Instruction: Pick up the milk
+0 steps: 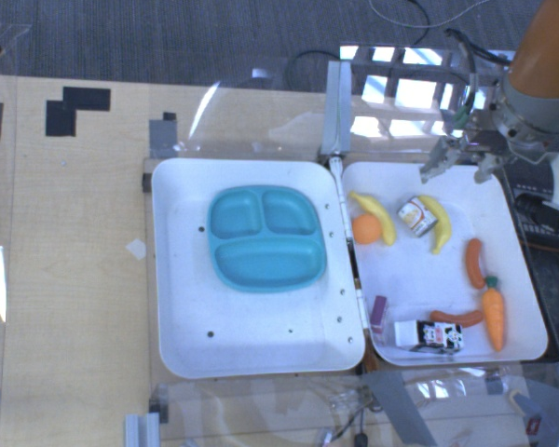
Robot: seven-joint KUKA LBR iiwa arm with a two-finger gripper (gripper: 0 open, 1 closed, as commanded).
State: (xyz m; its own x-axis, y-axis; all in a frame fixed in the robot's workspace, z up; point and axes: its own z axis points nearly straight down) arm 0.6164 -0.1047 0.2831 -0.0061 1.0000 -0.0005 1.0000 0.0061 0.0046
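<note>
The milk is a small white carton with black patches, lying on its side near the front edge of the right bin. My gripper hangs over the far edge of that bin, well behind the milk. Its two fingers are spread open with nothing between them. The grey arm with the orange band comes in from the upper right.
The right bin also holds two bananas, an orange, a small can, two sausages, a carrot next to the milk, and a purple item. A blue divided plate lies in the left bin.
</note>
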